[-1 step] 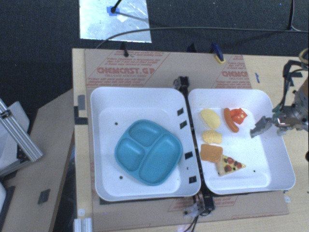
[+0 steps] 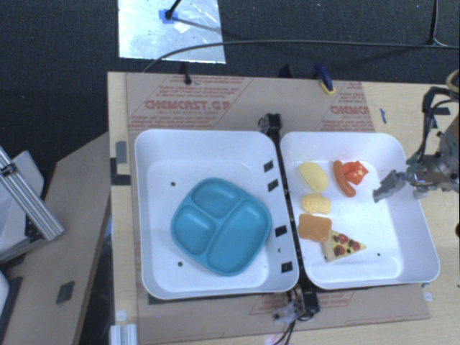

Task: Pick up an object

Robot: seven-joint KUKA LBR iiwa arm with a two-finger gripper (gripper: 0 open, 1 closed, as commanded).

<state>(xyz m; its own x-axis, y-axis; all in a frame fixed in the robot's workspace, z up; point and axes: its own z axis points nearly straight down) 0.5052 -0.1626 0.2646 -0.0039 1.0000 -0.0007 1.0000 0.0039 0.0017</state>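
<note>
Where the dark speckled floor [image 2: 57, 63] ends, a tan bench [image 2: 237, 95] begins, topped with a cardboard sheet printed in red letters. A shiny foil square [image 2: 169, 19] lies on the floor past the bench's far edge, a black cable crossing it. A blue clip [image 2: 325, 78] sits at the far edge of the bench.

Two shallow white bins, glossy plastic with rounded corners, sit side by side. Left bin [image 2: 162, 149]: a teal plate [image 2: 221, 225], smooth, three compartments, rounded-square outline, turned at an angle near the centre.

Right bin [image 2: 410, 261]: toy foods clustered along its left edge. Pale yellow lump [image 2: 313, 176] farthest back; beside it an orange-red sausage [image 2: 343, 179] and a red piece [image 2: 355, 170], touching. Below, a ridged yellow corn piece [image 2: 317, 205], then a tan-orange square [image 2: 314, 228], then a pizza wedge [image 2: 342, 246] with dark red dots, nearest the front edge.

Gripper [image 2: 382, 189]: grey metal, over the bin's right side, pointing left, well apart from the foods. Nothing between the fingers. Spread or pressed together — cannot tell.
</note>
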